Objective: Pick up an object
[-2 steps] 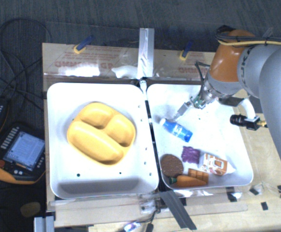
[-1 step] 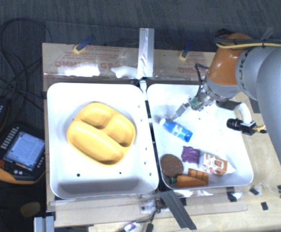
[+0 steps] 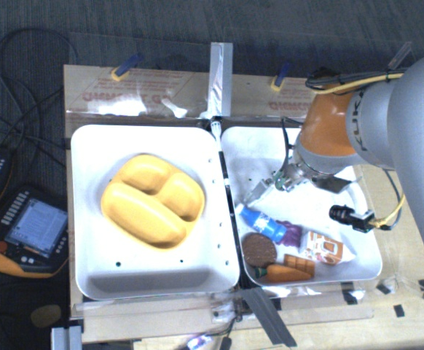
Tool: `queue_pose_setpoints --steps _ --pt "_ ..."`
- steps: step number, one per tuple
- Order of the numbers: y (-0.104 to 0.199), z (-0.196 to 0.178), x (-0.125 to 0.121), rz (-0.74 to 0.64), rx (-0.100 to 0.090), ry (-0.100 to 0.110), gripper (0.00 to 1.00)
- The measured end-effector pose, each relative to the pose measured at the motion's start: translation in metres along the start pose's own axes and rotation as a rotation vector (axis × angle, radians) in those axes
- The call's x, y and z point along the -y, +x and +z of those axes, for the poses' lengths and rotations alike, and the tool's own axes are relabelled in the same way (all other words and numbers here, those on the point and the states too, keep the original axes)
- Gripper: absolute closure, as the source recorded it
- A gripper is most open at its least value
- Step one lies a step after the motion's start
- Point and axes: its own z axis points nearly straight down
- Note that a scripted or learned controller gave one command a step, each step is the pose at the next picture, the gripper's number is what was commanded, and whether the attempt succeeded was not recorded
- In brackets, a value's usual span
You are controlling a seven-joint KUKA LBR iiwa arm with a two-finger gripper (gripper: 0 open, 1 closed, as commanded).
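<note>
While the big yellow bread (image 3: 152, 200) sits in the left bin (image 3: 88, 268), the gripper (image 3: 283, 179) hangs over the right bin (image 3: 368, 257). Just below it lies a blue bottle (image 3: 264, 224). I cannot tell the gripper's state.

A large yellow bun-shaped foam object (image 3: 152, 199) is lying in the left shallow white bin (image 3: 88, 268). The grey arm's gripper (image 3: 281, 179) is hanging low over the right white bin (image 3: 368, 265), above a blue plastic bottle (image 3: 263, 223), with a brown round cookie (image 3: 258, 249), an orange carrot (image 3: 288, 273) and a small white-and-orange carton (image 3: 321, 248) clustering near the front edge.
</note>
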Motion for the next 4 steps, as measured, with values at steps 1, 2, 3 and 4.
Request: queue_pose_setpoints --steps 1,2,3,4 --pt "0.01 -0.001 0.05 0.348 0.001 -0.005 0.0" --pt "-0.071 -0.063 0.09 0.083 -0.004 0.009 0.0" --pt "-0.001 -0.008 0.083 -0.04 -0.007 0.007 0.0" --pt "0.002 -0.005 0.118 -0.012 -0.003 0.005 0.0"
